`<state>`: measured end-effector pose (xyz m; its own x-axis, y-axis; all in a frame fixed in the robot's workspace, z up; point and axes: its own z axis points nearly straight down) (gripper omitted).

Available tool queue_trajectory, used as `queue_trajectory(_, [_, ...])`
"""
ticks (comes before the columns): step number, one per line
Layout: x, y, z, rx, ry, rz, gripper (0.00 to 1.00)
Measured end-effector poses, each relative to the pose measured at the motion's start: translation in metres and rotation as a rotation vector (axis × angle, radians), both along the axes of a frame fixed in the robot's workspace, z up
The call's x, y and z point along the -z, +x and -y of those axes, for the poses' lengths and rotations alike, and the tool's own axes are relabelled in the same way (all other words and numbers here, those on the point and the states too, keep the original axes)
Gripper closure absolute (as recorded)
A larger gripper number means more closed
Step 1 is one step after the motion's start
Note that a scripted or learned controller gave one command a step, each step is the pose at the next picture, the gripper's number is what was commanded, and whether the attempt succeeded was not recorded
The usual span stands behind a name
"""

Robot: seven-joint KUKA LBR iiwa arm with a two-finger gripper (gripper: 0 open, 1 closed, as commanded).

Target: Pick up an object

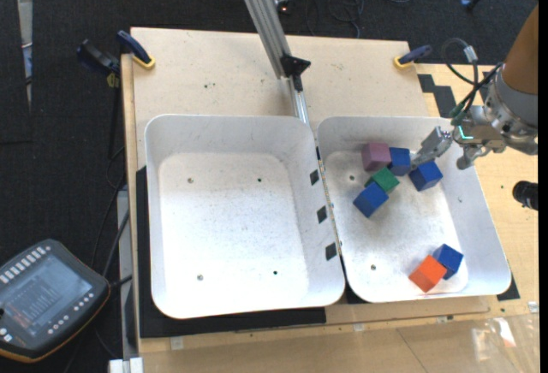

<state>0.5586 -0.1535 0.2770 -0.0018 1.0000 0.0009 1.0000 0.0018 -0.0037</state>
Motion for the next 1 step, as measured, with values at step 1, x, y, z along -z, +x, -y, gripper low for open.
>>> queue_trajectory(1, [-0.0018, 0.0006, 0.0001, 0.001, -0.001, 0.003, 0.00])
